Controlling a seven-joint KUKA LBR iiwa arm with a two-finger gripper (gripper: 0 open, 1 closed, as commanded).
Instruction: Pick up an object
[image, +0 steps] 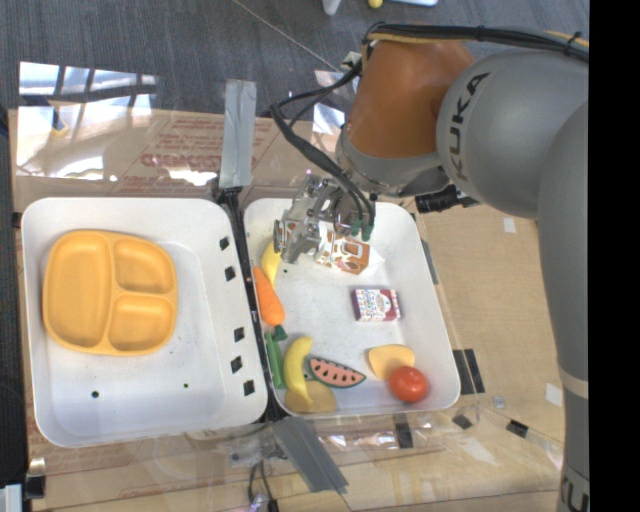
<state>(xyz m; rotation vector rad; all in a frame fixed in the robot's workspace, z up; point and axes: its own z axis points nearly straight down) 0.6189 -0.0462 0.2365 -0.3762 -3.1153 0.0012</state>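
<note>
The end effector (312, 228) hangs low over the right bin (425, 300), near that bin's 11 o'clock corner, with the grey arm (520, 130) and its orange band (405, 95) reaching in from 2 o'clock. Its metal parts overlap a small brown-and-white carton (345, 255) just at its 4 o'clock side; whether the carton sits between the fingers or merely lies beneath them cannot be told, and the finger spread is not readable from this angle.

Nothing is clearly lifted, so the pick looks not yet done. Everything appears to rest on the bin floor:
- a yellow piece (271, 264) at 9 o'clock of the end effector, against the left wall
- a carrot (269, 302) just below it, toward 6 o'clock
- a small red-and-white box (375, 304) near the bin's centre
- a banana (297, 368), a watermelon slice (335, 373), a yellow wedge (390, 357) and a tomato (408, 384) along the 6 o'clock edge

The left bin (60, 400) holds a yellow divided tray (110, 292).

The carton seems the likeliest target, given how close it lies. What is left, by my judgement: a secure close on it, then a lift clear of the bin floor.
</note>
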